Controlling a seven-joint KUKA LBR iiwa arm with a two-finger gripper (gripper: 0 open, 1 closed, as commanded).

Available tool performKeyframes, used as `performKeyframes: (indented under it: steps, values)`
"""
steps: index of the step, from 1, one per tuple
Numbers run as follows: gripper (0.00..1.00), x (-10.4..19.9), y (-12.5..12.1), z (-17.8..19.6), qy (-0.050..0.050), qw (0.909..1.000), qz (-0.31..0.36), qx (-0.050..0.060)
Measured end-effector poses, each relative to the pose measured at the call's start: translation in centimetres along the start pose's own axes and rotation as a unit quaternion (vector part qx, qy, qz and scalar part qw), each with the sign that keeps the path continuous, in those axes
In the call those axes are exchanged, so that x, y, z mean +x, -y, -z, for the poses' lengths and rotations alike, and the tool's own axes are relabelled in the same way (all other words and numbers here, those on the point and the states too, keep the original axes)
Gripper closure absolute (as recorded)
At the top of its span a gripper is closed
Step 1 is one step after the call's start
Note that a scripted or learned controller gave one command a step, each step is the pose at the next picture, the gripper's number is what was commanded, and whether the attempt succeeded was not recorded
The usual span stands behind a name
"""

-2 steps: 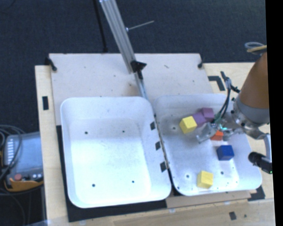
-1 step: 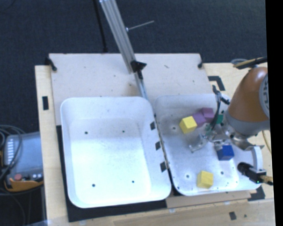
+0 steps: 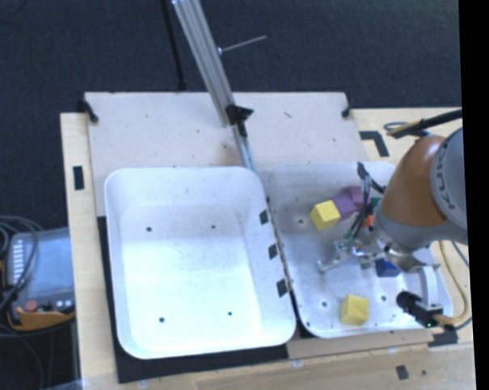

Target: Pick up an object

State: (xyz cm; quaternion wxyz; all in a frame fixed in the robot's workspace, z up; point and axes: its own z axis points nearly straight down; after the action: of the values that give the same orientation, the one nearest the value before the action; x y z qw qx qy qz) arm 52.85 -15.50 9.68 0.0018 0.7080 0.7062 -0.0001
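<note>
In the right bin [image 3: 310,308], a yellow cube [image 3: 325,214] lies near the middle, with a purple cube [image 3: 347,199] touching its upper right side. A second yellow cube [image 3: 355,309] sits near the bin's front edge. A blue object [image 3: 385,266] peeks out from under the arm at the right. My gripper [image 3: 338,257] hangs low over the bin floor between the two yellow cubes, pointing left, and nothing shows in it. The arm's grey body [image 3: 418,195] hides the bin's right part.
The left bin [image 3: 191,257] stands beside the right one, sharing a middle wall. A slanted aluminium rail [image 3: 210,58] rises behind the bins. Cables run along the bench's right edge, and a control pendant [image 3: 38,276] lies at the far left.
</note>
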Motion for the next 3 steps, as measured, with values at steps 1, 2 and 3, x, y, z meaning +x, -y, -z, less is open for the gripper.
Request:
performKeyframes:
  steps: [1, 2, 3]
  values:
    - [1.00, -0.1, -0.1, 1.3, 0.000, 1.0000, -0.005, -0.002]
    - [1.00, 0.7, -0.6, 6.8, 0.000, 1.0000, 0.003, -0.002]
    - [1.00, 0.8, -1.5, 12.9, 0.000, 1.0000, 0.003, -0.003]
